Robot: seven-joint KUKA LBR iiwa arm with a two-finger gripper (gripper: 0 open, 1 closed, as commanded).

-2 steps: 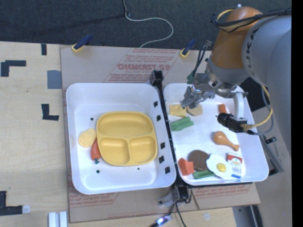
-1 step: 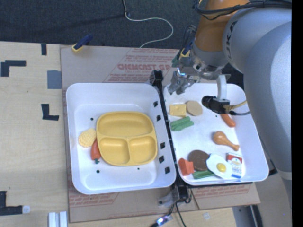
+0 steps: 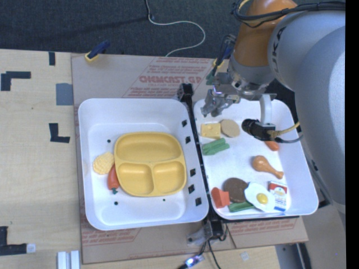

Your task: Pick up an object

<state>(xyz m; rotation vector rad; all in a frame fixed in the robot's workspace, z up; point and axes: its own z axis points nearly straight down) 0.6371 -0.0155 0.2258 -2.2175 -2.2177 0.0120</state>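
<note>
The bench (image 3: 33, 150) is pale wood with a few dark angular marks, and a brown cardboard sheet (image 3: 151, 77) printed in red lies on it under two white bins. Behind the bench the floor is dark carpet (image 3: 84, 10), crossed by one thin white cable (image 3: 179, 24). One small blue-and-yellow clip (image 3: 96, 50) sits at the sheet's far left corner.

The left bin (image 3: 92, 206) carries three things: one yellow divided plate (image 3: 150, 164) in its middle, one round yellow waffle (image 3: 103, 163) touching the plate's left edge, and one orange carrot (image 3: 113, 179) just below the waffle, tucked against the plate.

The right bin (image 3: 297, 206) holds the toy food. Near its far left corner lie one yellow cheese block (image 3: 211, 130) and one tan biscuit (image 3: 230, 128), touching each other; one green bean (image 3: 215, 147) lies just in front of them by the left wall. One chicken drumstick (image 3: 266, 165) lies toward the right side. Along the near edge sit one red piece (image 3: 220, 196), one brown patty (image 3: 236, 189), one fried egg (image 3: 258, 196), one small carton (image 3: 278, 195) and one green strip (image 3: 240, 207).

The gripper (image 3: 215, 103) hangs over the right bin's far left corner, just behind the cheese block. Whether it is apart or together I cannot tell, and nothing shows in its grasp.
</note>
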